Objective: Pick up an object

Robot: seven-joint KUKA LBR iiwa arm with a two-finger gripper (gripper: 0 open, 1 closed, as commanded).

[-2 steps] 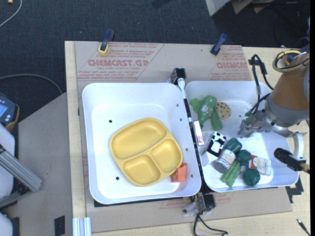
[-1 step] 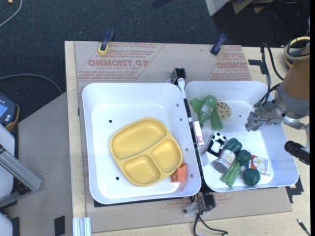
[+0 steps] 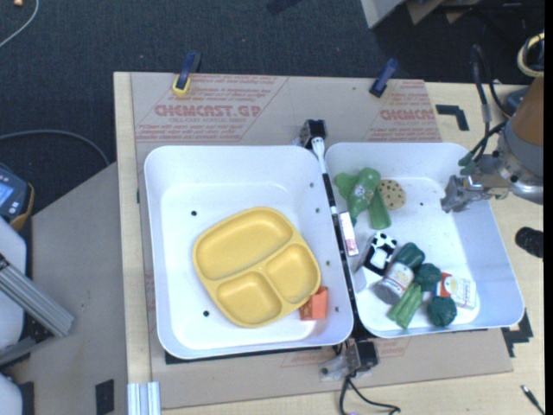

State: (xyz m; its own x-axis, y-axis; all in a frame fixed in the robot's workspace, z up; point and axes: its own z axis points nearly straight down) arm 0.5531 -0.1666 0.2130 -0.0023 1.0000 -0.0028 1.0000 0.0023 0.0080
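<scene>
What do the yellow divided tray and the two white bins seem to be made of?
The yellow tray looks like moulded plastic with a smooth, slightly matte finish: its colour is even and its compartment ridges are rounded. The left bin and the right bin look like thin formed white plastic, with soft rounded corners and a faint sheen.

Dark carpet floor [image 3: 130,24] w/ cardboard-topped bench [image 3: 285,102], clamped.

Glossy yellow plastic tray [image 3: 256,266] lies in a smooth white plastic bin [image 3: 164,232] on matt brown paper-covered board [image 3: 259,111].
</scene>
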